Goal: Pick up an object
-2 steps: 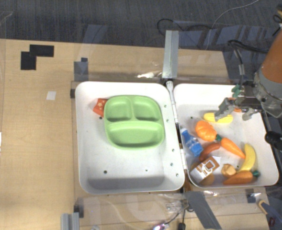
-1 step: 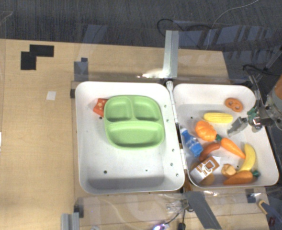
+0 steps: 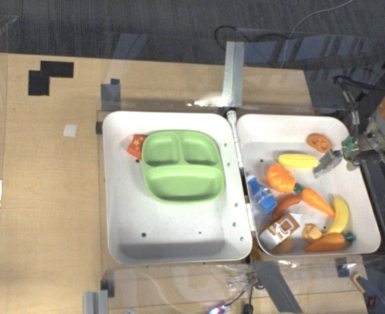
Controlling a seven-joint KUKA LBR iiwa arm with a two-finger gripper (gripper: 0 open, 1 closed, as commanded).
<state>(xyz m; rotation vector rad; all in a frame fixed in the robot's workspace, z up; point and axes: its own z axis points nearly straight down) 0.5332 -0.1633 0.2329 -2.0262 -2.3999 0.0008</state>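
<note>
A wooden bench (image 3: 42,195) holds two white bins (image 3: 120,234). The gripper (image 3: 327,164) hangs over the right one, just right of the corn (image 3: 297,160). I cannot tell its grip.

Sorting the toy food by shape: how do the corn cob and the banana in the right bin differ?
The corn cob lies straight and crosswise near the gripper; the banana is curved and runs lengthwise by the bin's right wall. The corn looks ridged, the banana smooth. Both are yellow.
</note>
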